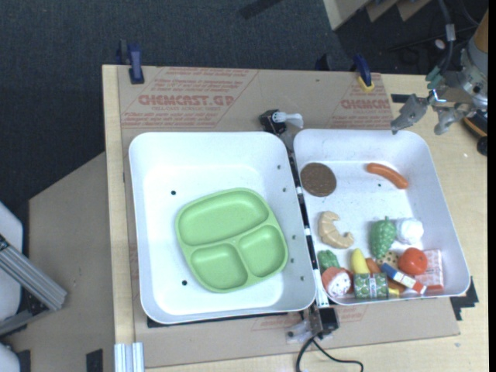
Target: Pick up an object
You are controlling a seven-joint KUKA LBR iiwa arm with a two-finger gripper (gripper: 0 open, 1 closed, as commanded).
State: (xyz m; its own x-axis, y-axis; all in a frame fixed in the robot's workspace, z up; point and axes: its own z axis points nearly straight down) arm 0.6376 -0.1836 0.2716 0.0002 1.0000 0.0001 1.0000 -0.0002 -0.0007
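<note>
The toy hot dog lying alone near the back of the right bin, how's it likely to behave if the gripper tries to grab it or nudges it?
The toy hot dog is a slim rounded cylinder, so a nudge across its length would probably roll it. It looks smooth, perhaps plastic, so it may slip unless pinched across its narrow width. With bare floor of the right bin around it, the gripper should find room.

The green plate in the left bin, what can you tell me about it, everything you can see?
The green plate is pale green, looks like smooth moulded plastic, and has rounded corners. It is divided into three compartments: one large one along its upper side, two smaller ones below. All three look bare. It lies flat, right way up, turned at a slight angle, on the floor of the left bin, nothing else touching it.
</note>
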